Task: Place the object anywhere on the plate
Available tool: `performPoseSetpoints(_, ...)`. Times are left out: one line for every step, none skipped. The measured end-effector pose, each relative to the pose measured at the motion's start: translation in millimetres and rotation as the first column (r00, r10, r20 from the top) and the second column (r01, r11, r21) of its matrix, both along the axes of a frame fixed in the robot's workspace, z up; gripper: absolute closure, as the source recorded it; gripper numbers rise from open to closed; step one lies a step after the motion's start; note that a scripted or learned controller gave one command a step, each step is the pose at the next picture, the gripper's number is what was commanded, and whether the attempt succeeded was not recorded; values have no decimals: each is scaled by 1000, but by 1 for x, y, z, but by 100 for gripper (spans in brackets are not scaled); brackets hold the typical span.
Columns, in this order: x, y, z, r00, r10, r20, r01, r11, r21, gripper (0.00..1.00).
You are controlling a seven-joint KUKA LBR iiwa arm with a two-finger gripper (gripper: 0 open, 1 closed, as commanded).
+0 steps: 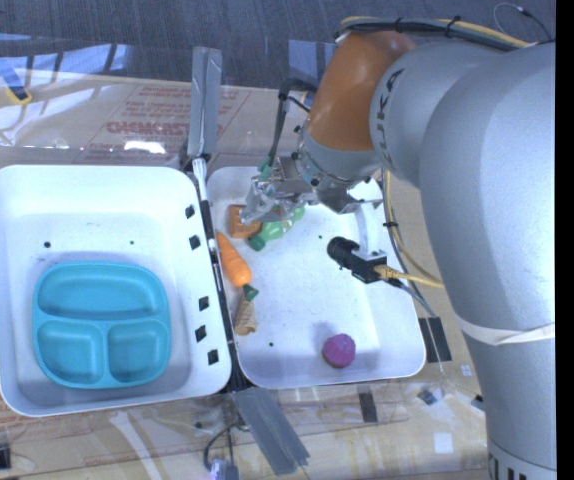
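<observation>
A light blue plate with three compartments lies in the left bin, toward its front. My gripper hangs low over the back left corner of the right bin. It is just above a green toy vegetable and a small orange piece. Whether it touches either one I cannot tell, as the metal gripper body hides its tips. An orange carrot lies beside the bin's left wall, just in front of the gripper.
A purple ball sits near the right bin's front edge. A small brown piece lies by the divider. A black part with a yellow cable hangs over the bin's right side. The big grey arm covers the right.
</observation>
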State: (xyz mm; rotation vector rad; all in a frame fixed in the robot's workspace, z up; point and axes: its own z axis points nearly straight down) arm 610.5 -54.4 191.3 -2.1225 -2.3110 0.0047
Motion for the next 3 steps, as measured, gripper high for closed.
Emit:
performPoseSetpoints(46, 98, 11, 998, -58, 1, 58, 998, 0, 100)
performPoseSetpoints(-39, 143, -1, 995, 96, 0, -96, 995, -1, 100)
performPoseSetpoints(-75, 198, -28, 964, 265, -1, -265, 964, 0, 100)
